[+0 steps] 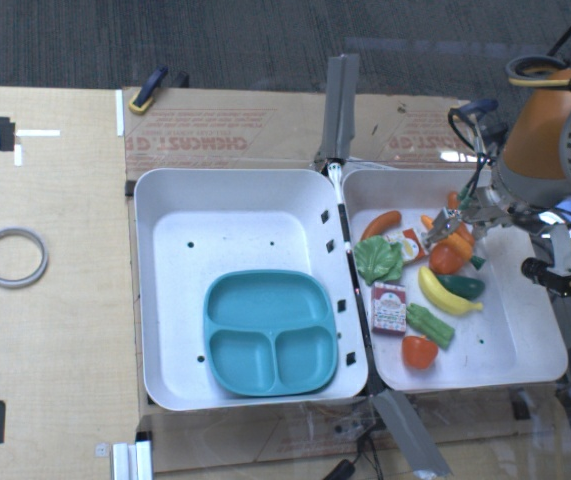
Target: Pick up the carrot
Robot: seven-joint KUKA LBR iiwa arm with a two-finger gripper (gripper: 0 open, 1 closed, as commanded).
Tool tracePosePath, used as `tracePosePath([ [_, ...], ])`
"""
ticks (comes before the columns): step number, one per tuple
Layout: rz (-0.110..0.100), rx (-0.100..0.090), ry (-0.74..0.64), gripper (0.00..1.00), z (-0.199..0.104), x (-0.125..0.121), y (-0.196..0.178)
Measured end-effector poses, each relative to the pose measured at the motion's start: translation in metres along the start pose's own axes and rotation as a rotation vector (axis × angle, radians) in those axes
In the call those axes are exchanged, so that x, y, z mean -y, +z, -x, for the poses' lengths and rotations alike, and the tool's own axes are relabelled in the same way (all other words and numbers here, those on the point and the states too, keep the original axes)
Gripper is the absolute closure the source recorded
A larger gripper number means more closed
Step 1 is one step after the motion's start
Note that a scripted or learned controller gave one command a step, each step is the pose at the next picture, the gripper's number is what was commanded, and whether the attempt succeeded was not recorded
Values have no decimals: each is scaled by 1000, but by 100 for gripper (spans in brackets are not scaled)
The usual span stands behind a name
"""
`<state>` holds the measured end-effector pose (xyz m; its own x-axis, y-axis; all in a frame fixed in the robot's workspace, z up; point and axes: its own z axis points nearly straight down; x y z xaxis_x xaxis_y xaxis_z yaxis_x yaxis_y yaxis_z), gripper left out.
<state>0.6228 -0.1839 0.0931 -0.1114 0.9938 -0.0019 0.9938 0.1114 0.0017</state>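
- Over the right bin [535, 363], near its far side, hangs the gripper [452, 226] of the grey arm [550, 138], which comes in from the right with its orange band showing.
- Whether the pincer is open or closed, I cannot tell; dark parts and cables crowd it.
- At the gripper's tip sits a small orange piece, perhaps the carrot [443, 234]; it is too small to say whether it is gripped or just lies there.
- Just below it lies a red-orange round vegetable [447, 259], touching a dark green one [465, 286].
- A yellow banana [443, 294] lies beside them, toward the bin's middle.
- Against the dividing wall rests a red-orange sausage shape [380, 224], with a leafy green lettuce [378, 259] just in front.
- A small red carton [389, 308], a green pickle [431, 325] and a red tomato [419, 352] lie nearer the front.
- Left of these, the left bin [165, 268] bears a teal divided plate [268, 332].
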Motion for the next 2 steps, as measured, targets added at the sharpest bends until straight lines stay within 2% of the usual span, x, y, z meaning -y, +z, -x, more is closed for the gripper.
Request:
tracePosePath([
  [1, 10, 4, 1, 100, 2, -3, -15],
  [2, 6, 3, 1, 0, 1, -2, -13],
])
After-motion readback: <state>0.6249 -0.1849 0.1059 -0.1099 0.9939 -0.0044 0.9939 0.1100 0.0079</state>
